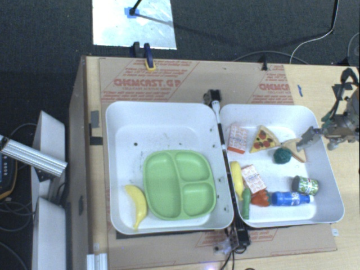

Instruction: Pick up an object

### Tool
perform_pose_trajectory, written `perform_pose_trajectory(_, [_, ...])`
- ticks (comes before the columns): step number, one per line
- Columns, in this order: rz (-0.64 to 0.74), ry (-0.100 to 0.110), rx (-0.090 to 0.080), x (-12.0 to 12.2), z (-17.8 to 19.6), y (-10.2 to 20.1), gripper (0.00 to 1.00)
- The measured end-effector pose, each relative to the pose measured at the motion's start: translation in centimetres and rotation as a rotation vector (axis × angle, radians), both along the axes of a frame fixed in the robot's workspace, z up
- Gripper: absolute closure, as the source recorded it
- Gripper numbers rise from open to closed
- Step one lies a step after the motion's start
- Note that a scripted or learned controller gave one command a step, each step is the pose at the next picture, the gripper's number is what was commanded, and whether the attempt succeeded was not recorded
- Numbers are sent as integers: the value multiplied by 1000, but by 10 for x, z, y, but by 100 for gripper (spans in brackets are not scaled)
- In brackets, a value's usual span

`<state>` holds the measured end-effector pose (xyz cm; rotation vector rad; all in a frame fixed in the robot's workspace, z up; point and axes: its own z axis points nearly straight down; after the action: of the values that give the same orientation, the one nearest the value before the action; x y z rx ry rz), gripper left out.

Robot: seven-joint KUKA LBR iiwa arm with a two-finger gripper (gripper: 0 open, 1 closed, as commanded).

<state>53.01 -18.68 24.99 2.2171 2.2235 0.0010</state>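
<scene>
The right bin [323, 167] holds several small items: a pizza slice [264, 139], a pink-and-white box [237, 138], a teal ball [282, 156], a tan wedge [296, 150], a green can [305, 184], a blue bottle [291, 198], a red piece [260, 198], a second small box [253, 179] and a yellow piece [237, 179]. My gripper [313, 136] hangs over that bin's right rim, just right of the tan wedge and the teal ball. Nothing is seen held in it.
The left bin [129, 122] carries a green divided plate [180, 184] and a banana [136, 206] at its front left. A black divider clip [214, 98] sits between the bins at the back. The arm [344, 122] comes in from the right.
</scene>
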Motion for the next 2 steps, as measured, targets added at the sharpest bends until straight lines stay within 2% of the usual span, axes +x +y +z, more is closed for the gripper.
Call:
perform_pose_trajectory(1, [-1, 4, 2, 26, -158, 5, 0])
perform_pose_trajectory(2, [-2, 1, 0, -17, -166, -17, 0])
